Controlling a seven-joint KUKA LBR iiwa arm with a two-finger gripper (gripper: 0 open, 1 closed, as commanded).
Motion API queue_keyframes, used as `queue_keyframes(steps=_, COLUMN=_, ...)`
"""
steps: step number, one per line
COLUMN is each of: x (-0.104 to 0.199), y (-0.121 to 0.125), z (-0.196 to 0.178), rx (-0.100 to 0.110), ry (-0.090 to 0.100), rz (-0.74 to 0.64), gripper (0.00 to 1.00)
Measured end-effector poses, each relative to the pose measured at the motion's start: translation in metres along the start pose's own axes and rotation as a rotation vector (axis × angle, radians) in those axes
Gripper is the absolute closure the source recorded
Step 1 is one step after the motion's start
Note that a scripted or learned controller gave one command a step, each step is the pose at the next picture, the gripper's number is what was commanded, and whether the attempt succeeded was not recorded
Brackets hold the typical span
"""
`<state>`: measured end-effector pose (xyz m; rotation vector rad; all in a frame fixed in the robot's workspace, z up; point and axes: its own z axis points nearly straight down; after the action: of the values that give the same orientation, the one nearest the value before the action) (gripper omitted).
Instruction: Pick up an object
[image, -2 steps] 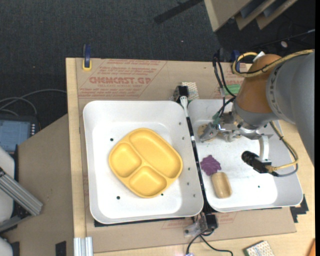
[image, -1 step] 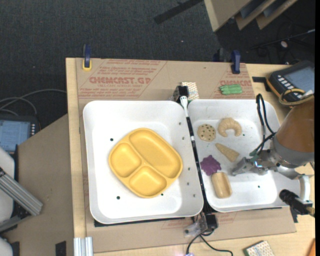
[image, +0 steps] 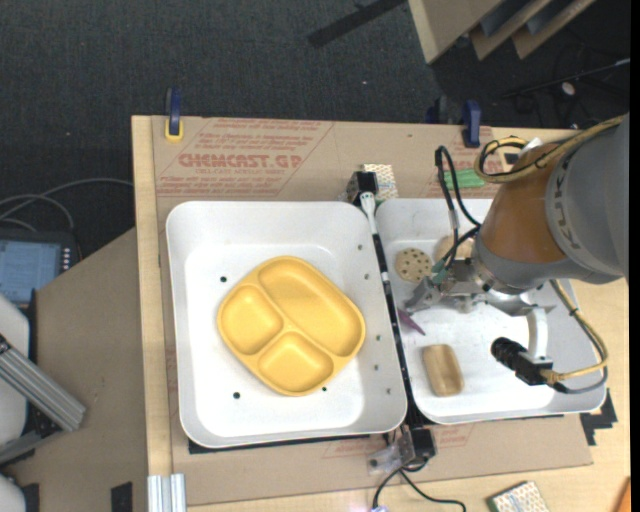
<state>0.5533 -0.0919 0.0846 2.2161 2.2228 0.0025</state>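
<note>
**Arm low over the right bin, grasp unconfirmed**

The nearest candidates lie in the right bin (image: 575, 395): a tan, loaf-shaped block (image: 442, 368) near the front edge, a round speckled disc (image: 411, 264) toward the back left corner, and a small purple piece (image: 411, 322) between them, close to the divider. The gripper (image: 432, 290) sits low over this bin, between the disc and the purple piece, with the grey arm (image: 560, 215) and its orange band reaching in from the right. Whether the jaws are apart or together I cannot tell; the wrist body and cables hide them, and nothing can be seen between them.

The left bin (image: 190, 330) holds a yellow divided tray (image: 290, 323), well apart from the gripper. Both bins rest on a brown surface (image: 150, 200).

Risks, as I judge them: the gripper is between objects rather than squarely over one, so a close could catch nothing or only clip the purple piece's edge. The flat disc offers little to pinch. The bin wall and divider are near, so a descent could strike them, and the trailing cables could snag or nudge the tan block.
</note>
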Motion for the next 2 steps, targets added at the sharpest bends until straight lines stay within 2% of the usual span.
queue_keyframes(steps=1, x=-0.004, y=-0.018, z=0.000, rx=0.007, ry=0.002, rz=0.003, gripper=0.00)
queue_keyframes(steps=2, x=0.001, y=-0.050, z=0.000, rx=0.008, ry=0.003, rz=0.004, gripper=0.00)
